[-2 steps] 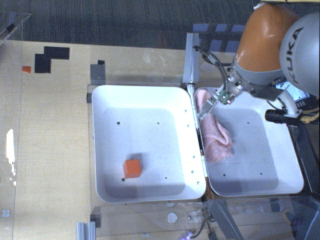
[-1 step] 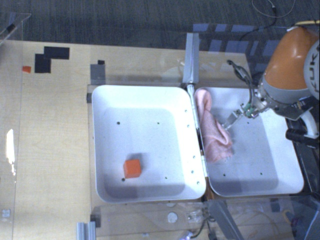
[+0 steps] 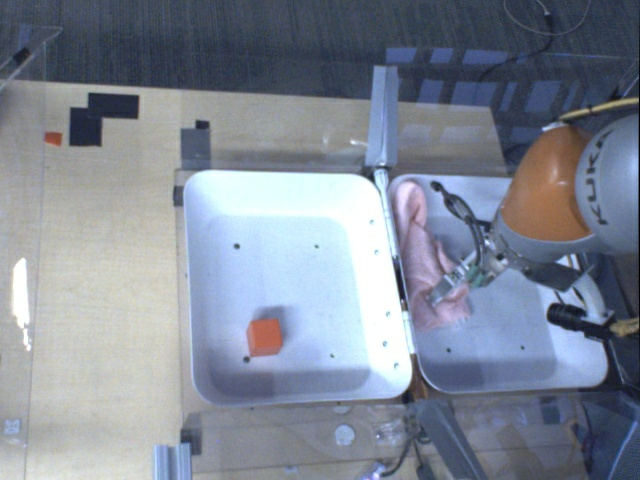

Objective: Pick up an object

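The jaws [image 3: 452, 286] are being held low over the right bin [image 3: 520, 368], right at the lower part of a pink cloth [image 3: 415, 238]. They are touching the cloth or sitting just above it, but which one cannot be told. It also cannot be told how the jaws are being kept, wide or narrow, because they are small and blurred against the cloth. No cloth is being seen between them, so nothing is being called held.

The arm [image 3: 560, 193] is being reached in from the right, with its orange band above the wrist.

The task is being judged as only partly done. The jaws are being brought to a thing, but no thing is being lifted yet. A grip and a lift are being left to do.

The pink cloth is being kept along the left wall of the right bin, stretched from the top edge down toward the middle. In the left bin [image 3: 210, 268] a small orange block [image 3: 265, 337] is being kept near the lower left corner, well apart from the jaws. Both bins are being carried side by side on the table [image 3: 100, 318].
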Action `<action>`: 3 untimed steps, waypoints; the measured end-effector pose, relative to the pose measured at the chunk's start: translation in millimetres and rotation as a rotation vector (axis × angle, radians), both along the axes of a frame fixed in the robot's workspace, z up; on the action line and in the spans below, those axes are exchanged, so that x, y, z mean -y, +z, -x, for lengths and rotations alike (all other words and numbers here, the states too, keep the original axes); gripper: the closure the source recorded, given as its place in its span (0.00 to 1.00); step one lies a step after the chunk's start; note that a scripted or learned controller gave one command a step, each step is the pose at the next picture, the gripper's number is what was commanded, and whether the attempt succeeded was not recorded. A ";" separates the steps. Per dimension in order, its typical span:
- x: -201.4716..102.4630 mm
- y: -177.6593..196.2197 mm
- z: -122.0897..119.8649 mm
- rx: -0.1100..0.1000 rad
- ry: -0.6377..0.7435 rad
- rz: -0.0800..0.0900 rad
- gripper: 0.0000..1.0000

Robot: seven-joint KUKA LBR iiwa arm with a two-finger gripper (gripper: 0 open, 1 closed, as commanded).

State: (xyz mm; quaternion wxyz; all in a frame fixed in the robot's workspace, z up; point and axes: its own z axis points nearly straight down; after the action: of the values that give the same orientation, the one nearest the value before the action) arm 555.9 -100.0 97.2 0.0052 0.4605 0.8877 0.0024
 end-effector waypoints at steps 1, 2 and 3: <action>16.2 -6.3 -58.9 0.003 -0.153 -0.001 0.00; -3.0 -5.9 -48.0 0.006 -0.078 0.001 0.00; -4.8 6.6 -50.7 0.012 -0.075 -0.001 1.00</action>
State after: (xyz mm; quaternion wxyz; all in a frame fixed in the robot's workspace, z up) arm 606.6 -95.2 103.8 0.0105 0.4935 0.8697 0.0054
